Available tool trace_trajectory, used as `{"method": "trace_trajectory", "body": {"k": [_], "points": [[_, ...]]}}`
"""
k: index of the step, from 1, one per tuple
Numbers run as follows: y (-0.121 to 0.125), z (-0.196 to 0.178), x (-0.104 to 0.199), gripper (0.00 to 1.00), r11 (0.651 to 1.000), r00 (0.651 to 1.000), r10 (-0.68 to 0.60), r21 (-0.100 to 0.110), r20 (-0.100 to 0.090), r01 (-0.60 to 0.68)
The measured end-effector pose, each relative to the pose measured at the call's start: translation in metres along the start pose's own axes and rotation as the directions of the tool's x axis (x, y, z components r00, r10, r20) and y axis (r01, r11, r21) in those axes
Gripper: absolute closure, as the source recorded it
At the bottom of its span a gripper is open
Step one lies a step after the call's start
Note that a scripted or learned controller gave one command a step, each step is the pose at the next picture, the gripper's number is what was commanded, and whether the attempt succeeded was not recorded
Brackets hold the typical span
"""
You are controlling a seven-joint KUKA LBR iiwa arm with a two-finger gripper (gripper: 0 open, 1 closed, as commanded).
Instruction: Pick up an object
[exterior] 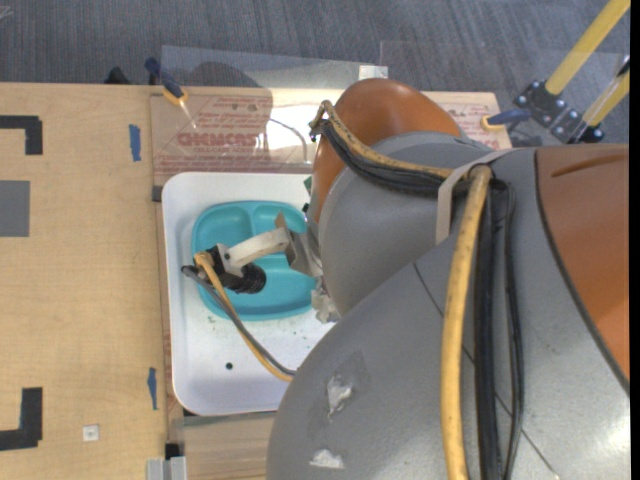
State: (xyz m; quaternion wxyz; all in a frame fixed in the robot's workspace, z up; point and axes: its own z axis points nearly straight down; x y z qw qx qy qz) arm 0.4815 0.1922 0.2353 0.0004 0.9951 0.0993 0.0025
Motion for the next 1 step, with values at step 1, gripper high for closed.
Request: {"method": "trace_trajectory", "body": {"k": [1], "points": [[0.0054,0.1454,-0.0036,1.00,0.935,0.935,-0.355,0.008,0.002,0.355]]}}
